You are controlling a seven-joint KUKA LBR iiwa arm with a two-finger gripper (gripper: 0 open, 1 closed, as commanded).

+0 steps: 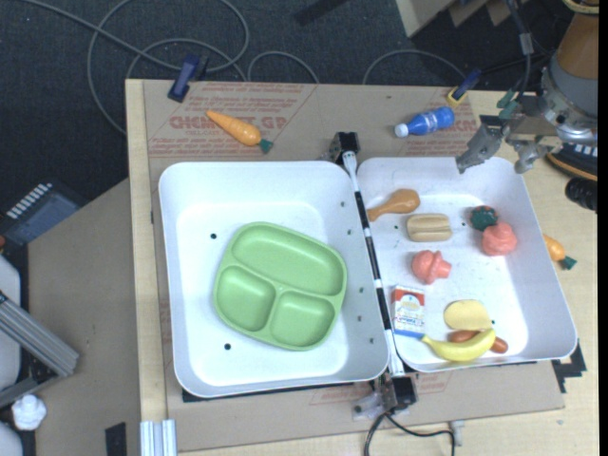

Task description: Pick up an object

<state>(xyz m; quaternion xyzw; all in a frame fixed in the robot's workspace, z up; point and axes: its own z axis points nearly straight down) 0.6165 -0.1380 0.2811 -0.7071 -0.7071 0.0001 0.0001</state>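
Note:
My gripper [498,157] hangs over the far right corner of the right bin [541,293], open, with nothing between its fingers [472,154]. Below it in the bin lie a tan drumstick [394,202], a hot dog bun [428,226], a green toy [484,218] touching a pink fruit [499,240], and a pink-red toy [430,266]. Nearer the front are a small carton [408,312], a yellow round piece [467,313], a red sausage [465,335] and a banana [461,349].
The left bin [190,207] holds a green divided plate [279,284]. On the bench behind the bins lie a carrot [237,127] and a blue bottle [427,123]. A small carrot [556,251] sits outside the right bin's right wall.

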